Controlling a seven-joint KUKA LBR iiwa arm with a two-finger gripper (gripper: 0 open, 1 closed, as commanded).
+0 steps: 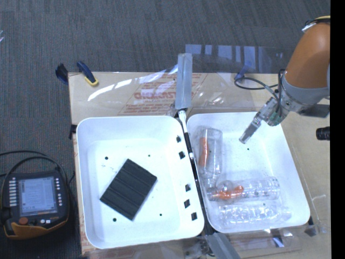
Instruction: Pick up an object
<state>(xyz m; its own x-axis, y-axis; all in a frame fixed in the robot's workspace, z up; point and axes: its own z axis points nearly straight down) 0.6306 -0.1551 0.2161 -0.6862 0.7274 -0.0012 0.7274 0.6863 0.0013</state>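
Nothing has been picked up yet, as far as can be judged. The gripper [245, 138] is seen above the right bin [294, 161], apart from the clear plastic bottles [245, 196] lying in it; whether it is spread or pressed together cannot be told. A black ribbed pad [129, 189] lies in the left bin [89, 144], untouched. The descent, grasp and lift are all left. Red lettering on the clear sheet [153, 93] taped to the counter [81, 99] is too blurred to be read.

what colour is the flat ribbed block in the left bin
Black, or very dark grey, with fine parallel ridges; the ribbed block shows best in the camera view.
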